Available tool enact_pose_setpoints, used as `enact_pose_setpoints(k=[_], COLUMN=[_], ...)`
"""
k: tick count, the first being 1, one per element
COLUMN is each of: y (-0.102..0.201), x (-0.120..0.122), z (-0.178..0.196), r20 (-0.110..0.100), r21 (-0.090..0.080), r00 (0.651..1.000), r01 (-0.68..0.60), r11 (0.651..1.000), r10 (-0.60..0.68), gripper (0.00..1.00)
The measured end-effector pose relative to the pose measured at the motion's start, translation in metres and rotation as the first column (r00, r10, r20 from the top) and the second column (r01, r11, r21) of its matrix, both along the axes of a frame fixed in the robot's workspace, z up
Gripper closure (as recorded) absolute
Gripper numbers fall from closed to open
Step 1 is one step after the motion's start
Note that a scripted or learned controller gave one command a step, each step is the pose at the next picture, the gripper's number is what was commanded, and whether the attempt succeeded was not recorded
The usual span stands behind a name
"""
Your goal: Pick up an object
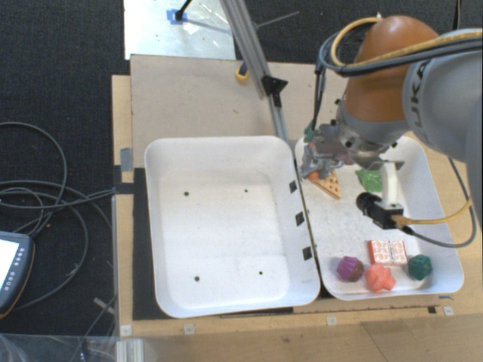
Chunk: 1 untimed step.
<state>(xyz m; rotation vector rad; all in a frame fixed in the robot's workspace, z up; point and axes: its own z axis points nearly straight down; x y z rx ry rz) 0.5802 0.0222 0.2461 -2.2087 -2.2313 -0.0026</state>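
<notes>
The arm [423, 74] runs off the picture at three o'clock, so its base is cut away. Its orange band hides the far rim of the right bin [445, 277]. The tool [323, 164] is blurred and seen from above; how its fingers stand cannot be told. The orange wedge [326, 185] is partly covered by it. A green thing [370, 179] is half hidden under the wrist. At nine o'clock a screen [10, 266] is cut by the edge.

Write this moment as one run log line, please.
gripper: low in right bin, over orange wedge | grasp: cannot tell | left bin: no objects
</notes>
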Motion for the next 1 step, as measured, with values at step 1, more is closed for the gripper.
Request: enact_pose_setpoints(k=[1], y=[0.0435], x=[-0.0076], z=[-0.0011], r20=[0.000], r21=[0.000], r00=[1.000], r01=[0.000], r11=[1.000], r10=[0.000], gripper=[1.00])
